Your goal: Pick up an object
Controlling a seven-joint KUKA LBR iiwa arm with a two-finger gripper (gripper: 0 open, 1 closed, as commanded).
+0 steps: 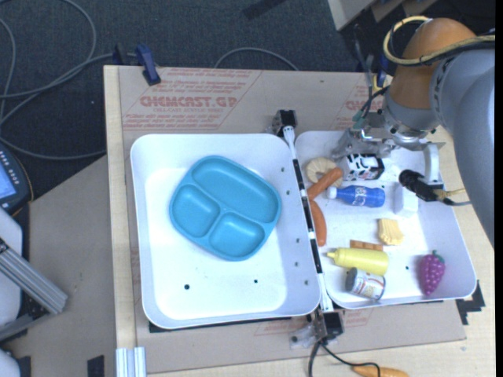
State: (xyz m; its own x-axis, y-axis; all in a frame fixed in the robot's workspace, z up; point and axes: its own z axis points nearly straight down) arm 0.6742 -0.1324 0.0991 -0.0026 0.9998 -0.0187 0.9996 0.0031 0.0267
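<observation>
My claw low over black-white toy, far part of right bin; grip state unclear. Approach step; next: descend, clench.

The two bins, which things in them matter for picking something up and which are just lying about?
For the job: claw, cow toy, blue bottle, yellow bottle, grapes, carrot, sausage.

Lying about: blue plate, blue clamp, cables.

We are seeing the arm running off the right edge, its gripper partly covering a black-and-white toy too small to identify.
</observation>
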